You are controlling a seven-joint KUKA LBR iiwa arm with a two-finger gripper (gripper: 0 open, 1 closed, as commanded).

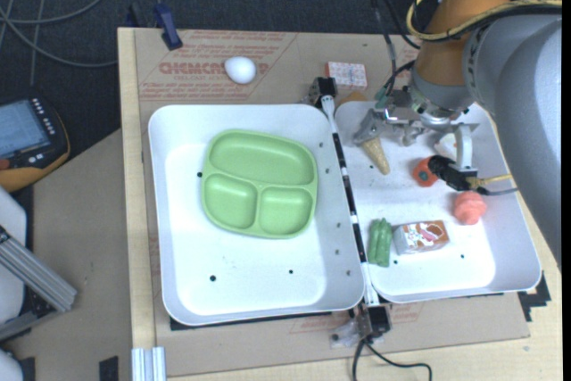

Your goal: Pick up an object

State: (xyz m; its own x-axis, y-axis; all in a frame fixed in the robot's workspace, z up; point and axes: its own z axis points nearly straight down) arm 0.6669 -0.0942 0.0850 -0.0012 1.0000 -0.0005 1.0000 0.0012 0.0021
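Claw (393,128): low over the right bin's (500,277) far end; grip can't be made out.
Cone (378,155): lying just below the claw, tip toward it.
Carrot (425,171): near, to the claw's right.
Peach (468,207): farther off.

One fixed camera above the bench (268,49), slanting down over both white bins (178,281).

In the right bin (508,268) your path is crowded: the cone (378,155), orange piece (424,172), pink ball (468,207), packet (419,237) and green block (380,242) lie near together. The left bin (178,263) leaves you open floor around the green tray (260,183).
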